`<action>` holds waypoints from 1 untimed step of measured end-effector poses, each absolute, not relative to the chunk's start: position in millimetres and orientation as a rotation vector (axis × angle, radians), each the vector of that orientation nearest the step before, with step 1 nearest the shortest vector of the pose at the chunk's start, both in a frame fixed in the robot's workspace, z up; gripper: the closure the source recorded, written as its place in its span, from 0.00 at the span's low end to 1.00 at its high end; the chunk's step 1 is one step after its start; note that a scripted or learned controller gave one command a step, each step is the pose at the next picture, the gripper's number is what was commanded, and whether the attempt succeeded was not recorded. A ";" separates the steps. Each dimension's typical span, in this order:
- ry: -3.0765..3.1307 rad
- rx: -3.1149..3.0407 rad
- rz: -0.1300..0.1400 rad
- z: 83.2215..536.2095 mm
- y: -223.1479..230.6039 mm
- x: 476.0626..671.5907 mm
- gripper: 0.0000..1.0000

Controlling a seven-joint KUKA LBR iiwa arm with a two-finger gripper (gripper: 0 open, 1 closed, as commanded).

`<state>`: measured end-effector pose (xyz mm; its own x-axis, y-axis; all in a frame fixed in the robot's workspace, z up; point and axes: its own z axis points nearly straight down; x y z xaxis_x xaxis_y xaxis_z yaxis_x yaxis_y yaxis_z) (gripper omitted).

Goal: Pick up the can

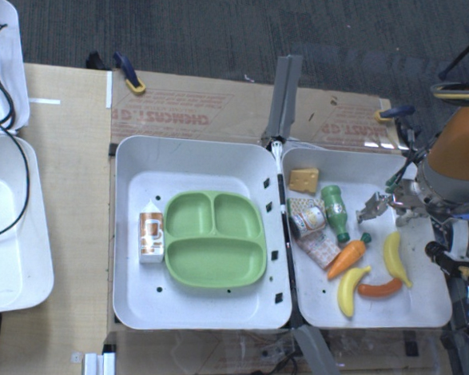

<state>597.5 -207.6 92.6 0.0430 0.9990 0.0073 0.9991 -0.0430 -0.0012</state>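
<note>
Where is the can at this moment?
In the camera view, the can lies in the right bin, near its left wall, between the green bottle and the divider, below the yellow block.

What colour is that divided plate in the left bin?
The divided plate is light green all over, seen plainly in the camera view from above.

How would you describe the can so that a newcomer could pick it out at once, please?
Look in the right-hand white bin, near its left wall. The can lies on its side there, between the green bottle and that wall, below the tan wedge. It is the one short silvery cylinder with a printed label, unlike the fruit and carrot nearby.
</note>
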 end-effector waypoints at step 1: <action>-2.112 -2.318 -0.004 91.8 -203.7 660.3 0.00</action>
<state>660.3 -203.7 91.8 0.0927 0.9957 0.0060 0.9957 -0.0927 -0.0026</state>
